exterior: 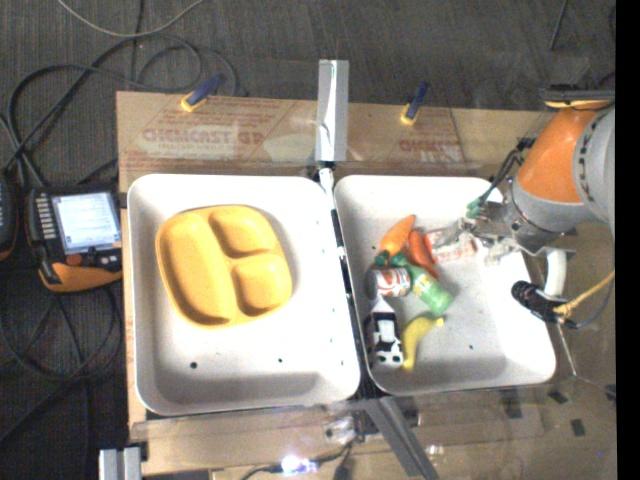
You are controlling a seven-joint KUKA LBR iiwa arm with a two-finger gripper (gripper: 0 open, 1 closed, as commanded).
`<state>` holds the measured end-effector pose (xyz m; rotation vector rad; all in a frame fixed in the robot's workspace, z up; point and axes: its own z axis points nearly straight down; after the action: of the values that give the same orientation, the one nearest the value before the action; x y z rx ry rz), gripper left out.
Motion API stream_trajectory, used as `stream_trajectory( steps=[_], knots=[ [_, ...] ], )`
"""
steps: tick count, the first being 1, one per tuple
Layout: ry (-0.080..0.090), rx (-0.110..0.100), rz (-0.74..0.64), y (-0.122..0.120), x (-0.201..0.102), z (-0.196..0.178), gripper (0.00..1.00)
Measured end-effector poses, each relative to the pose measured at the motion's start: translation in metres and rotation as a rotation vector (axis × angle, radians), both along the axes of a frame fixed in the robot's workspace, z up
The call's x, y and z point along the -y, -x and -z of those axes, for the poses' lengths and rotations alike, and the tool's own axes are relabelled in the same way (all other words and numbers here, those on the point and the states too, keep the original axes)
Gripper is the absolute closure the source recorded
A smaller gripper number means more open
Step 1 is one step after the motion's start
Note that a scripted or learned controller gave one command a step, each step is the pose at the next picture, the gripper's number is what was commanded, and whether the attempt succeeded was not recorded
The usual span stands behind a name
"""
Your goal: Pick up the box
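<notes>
1. Jaw state cannot be told: the gripper [487, 230] is blurred and partly hidden by the wrist, low over the right bin [500, 353].
2. The box [448, 245], white and red, is seen lying just left of the gripper, next to a carrot [397, 234].
3. A can [393, 281], green bottle [432, 293], banana [417, 334] and cow toy [386, 339] are clustered below it.
4. A yellow tray [227, 264] is seated in the left bin [240, 368].
</notes>
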<state>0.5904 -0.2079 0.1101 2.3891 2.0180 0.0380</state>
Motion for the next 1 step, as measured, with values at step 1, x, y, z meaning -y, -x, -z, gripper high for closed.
stream_trajectory(
  steps=[1],
  knots=[
    [-0.001, -0.002, -0.002, 0.0001, -0.0011, -0.0083, 1.00]
  ],
)
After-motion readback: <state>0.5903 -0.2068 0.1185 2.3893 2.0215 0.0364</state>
